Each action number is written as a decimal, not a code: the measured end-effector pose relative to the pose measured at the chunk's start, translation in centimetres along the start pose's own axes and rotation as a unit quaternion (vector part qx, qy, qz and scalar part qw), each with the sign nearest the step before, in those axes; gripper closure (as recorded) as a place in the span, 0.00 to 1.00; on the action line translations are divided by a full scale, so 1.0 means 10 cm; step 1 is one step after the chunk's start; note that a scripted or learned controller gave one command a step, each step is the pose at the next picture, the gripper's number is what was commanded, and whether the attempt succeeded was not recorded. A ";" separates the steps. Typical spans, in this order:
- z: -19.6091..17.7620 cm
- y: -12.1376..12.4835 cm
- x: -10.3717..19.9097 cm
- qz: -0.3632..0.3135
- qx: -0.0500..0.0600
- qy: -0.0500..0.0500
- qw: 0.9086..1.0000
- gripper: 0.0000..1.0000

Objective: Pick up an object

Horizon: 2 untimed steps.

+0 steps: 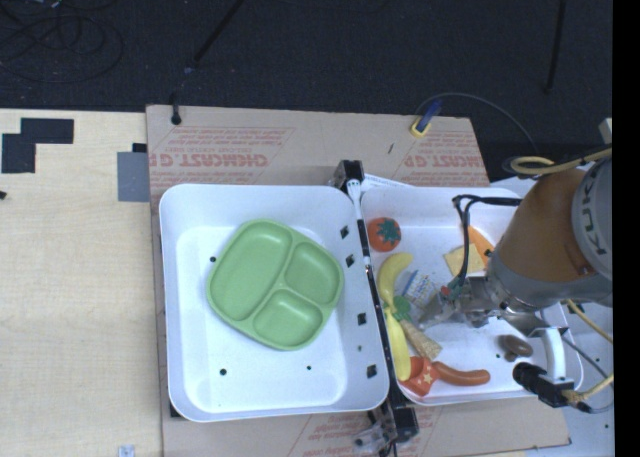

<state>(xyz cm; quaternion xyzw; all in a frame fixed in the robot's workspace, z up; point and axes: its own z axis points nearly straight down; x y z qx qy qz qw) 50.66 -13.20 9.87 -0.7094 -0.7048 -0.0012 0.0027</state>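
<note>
Left bin (190,365): a green divided plate (276,283) sits in the middle, nothing else near it, well apart from the arm.

Right bin (470,393): a clutter of toy food packed against its left wall. A tomato (384,234) sits at the top, a banana (392,276) just below it, long axis running roughly 1 to 7 o'clock. Under that lies a yellow corn-like piece (399,347), long axis near 12 to 6, then a red pepper (420,378) and a red sausage (462,376) lying about 3 to 9 along the bottom wall.

The pincer (432,313) is low in the right bin, tips aimed toward 9 o'clock, right at the pile. I can't say if the tips are apart or together; they blur into the clutter, and nothing is clearly between them.

Key relation: the nearest candidates, the banana and corn piece, lie at 9 to 10 o'clock from the pincer, just beside it, with long axes crosswise to its reach. An orange wedge (479,242) sits at 1 o'clock, partly behind the arm (545,235).
</note>
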 end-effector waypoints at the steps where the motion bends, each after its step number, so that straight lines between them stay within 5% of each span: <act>1: 0.11 0.53 0.16 -0.003 0.000 -0.002 1.000 0.00; 2: 0.01 0.52 0.16 -0.001 0.001 -0.001 1.000 1.00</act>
